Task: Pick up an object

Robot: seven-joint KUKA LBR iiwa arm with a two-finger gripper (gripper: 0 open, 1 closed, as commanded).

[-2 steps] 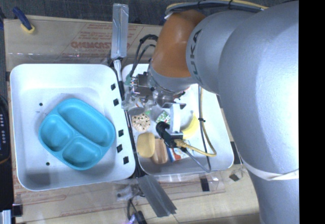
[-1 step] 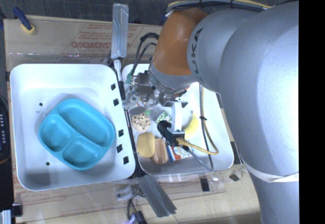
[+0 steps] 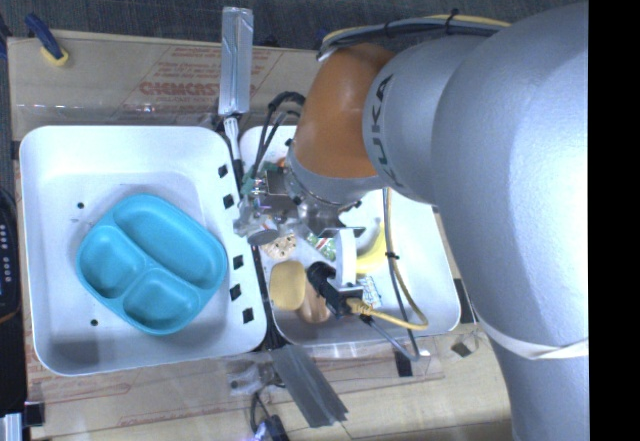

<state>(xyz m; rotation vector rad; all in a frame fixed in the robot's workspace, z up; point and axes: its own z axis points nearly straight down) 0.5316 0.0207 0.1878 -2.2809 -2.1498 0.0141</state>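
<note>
gripper (image 3: 272,219) low over right bin (image 3: 440,299), can't tell its state. aim centre of tan bread-like lump (image 3: 288,285), come straight down, avoid yellow cable (image 3: 395,321) + bin wall.

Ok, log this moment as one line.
arm over right bin | gripper low | blue tray in left bin
</note>
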